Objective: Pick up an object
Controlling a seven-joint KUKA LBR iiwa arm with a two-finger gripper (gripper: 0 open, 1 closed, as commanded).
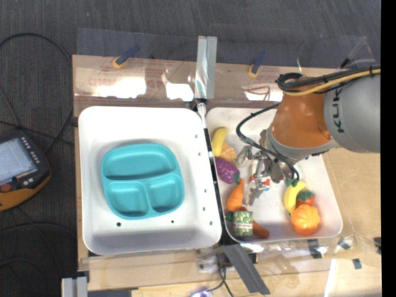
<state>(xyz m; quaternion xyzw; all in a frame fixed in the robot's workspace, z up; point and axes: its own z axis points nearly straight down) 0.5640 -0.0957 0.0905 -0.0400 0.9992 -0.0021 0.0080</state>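
Two white bins (86, 184) — one teal tray (142, 179), several toy foods — claw (255, 184) state unclear.

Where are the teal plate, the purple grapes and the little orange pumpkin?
Teal plate (143, 179): camera view, on the ridge between its compartments, left bin.
Purple grapes (227, 171): camera view, middle of the bunch, right bin.
Orange pumpkin (305, 219): camera view, middle of its round body, right bin's near corner.

The scene is lit brightly and evenly from above. Strong glare is thrown off the clear panel (142, 85) behind the bins. Shadows are soft; fine detail is slightly blurred.
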